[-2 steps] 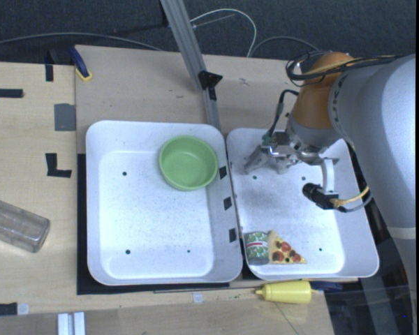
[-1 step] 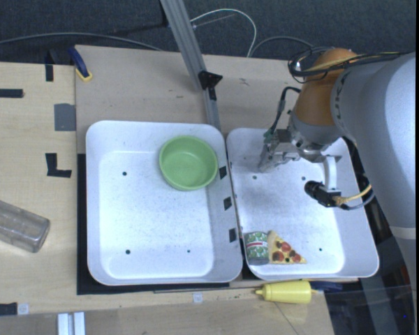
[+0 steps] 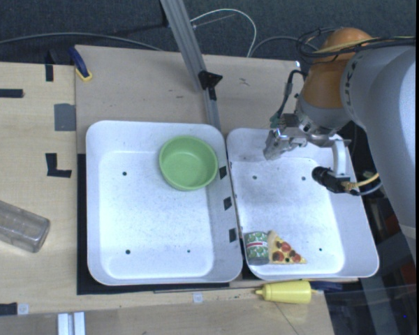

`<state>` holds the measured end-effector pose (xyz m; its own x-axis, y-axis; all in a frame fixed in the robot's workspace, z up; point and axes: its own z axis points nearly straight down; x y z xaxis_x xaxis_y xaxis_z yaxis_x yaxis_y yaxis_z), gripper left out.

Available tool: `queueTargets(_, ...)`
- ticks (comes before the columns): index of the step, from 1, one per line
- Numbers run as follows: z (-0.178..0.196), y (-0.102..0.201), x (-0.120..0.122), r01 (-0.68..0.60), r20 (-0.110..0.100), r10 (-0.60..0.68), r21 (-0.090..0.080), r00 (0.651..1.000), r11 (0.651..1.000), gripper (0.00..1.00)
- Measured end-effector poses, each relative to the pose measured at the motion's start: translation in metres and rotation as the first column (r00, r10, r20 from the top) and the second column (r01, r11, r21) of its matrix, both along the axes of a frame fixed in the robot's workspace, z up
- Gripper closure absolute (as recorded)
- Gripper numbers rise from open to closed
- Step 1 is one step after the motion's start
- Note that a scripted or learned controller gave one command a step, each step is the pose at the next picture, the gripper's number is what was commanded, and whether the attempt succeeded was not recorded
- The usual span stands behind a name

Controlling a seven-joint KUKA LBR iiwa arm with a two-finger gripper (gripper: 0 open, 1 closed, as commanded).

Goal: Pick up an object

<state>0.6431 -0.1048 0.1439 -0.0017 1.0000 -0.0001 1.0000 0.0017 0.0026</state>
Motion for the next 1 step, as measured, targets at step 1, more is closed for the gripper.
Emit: queueTargets(1, 0.0428, -0.0011, 0.0033, 0.000, 0.001, 0.000, 0.000, 1.000, 1.000, 1.00)
